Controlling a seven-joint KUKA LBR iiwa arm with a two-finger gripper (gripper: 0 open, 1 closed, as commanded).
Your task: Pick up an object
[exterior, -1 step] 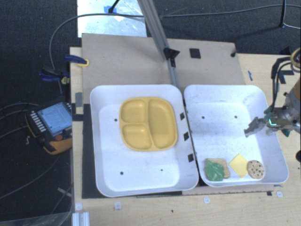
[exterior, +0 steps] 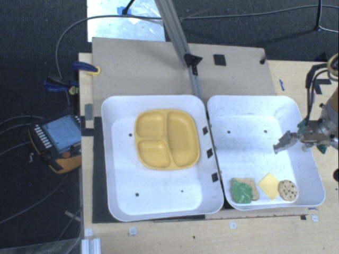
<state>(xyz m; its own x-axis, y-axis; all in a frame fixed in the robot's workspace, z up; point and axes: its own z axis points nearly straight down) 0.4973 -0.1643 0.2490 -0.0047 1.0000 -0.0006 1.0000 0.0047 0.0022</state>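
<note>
Three small food pieces are seen in the right bin (exterior: pixel 249 110), all in its near corner: a green piece (exterior: pixel 242 190) lying on a brown slice, a yellow cheese slice (exterior: pixel 269 186) just beside it, and a round cookie (exterior: pixel 287 190) close to the bin wall. The left bin (exterior: pixel 119 157) carries only a yellow divided plate (exterior: pixel 167 139), well apart from them. The gripper (exterior: pixel 279 144) is held above the right bin, toward its far-right side, and it is not over any of the three pieces.

Several things could go wrong from here. The pieces are flat and thin, so they could be pushed along the bin floor by the jaws instead of being caught. They also lie near each other, so two could be touched at once, or one could be knocked against its neighbour. The cookie is close to the sloped wall, and the wall could be struck if the descent is made there. If the gripper is lowered where it hangs now, only bare floor would be met, it is judged.

About the jaws: they appear small and dark at the tip, and it cannot be told whether they are apart or together. Nothing is seen between them, and no object is touched.
</note>
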